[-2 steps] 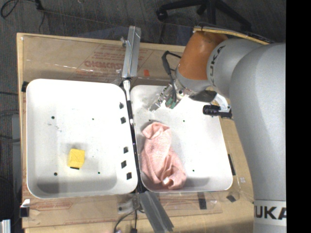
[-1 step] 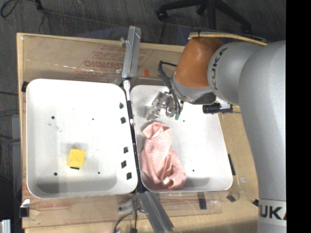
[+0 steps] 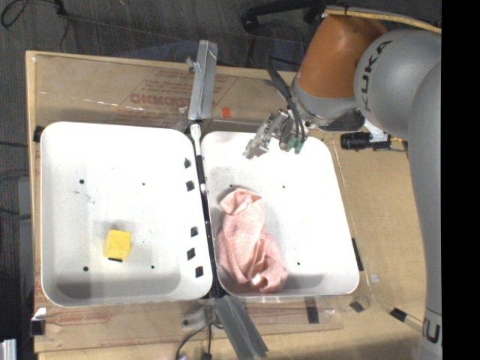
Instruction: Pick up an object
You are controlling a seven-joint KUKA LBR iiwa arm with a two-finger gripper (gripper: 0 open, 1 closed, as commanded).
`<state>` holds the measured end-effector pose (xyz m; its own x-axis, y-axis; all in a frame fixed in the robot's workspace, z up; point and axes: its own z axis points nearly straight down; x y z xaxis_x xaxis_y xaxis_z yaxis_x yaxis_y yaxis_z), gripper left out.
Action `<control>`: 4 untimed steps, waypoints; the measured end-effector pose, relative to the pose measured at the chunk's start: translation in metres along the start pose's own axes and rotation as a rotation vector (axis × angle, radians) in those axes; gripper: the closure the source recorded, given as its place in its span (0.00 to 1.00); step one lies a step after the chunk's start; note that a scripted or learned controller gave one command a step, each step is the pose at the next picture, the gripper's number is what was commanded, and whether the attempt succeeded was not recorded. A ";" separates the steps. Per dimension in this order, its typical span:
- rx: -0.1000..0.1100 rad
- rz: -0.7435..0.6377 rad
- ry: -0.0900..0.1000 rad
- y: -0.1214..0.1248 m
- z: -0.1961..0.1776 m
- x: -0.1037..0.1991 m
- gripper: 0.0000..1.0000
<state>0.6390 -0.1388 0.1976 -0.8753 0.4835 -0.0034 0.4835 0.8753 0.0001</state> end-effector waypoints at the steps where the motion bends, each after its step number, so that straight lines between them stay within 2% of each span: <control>1: 0.000 -0.316 0.005 0.016 0.106 0.004 1.00; 2: 0.000 -0.236 0.006 -0.006 0.105 -0.002 1.00; 3: 0.000 -0.026 0.000 -0.023 0.007 -0.001 1.00; 4: 0.000 -0.300 0.006 -0.003 0.106 0.027 1.00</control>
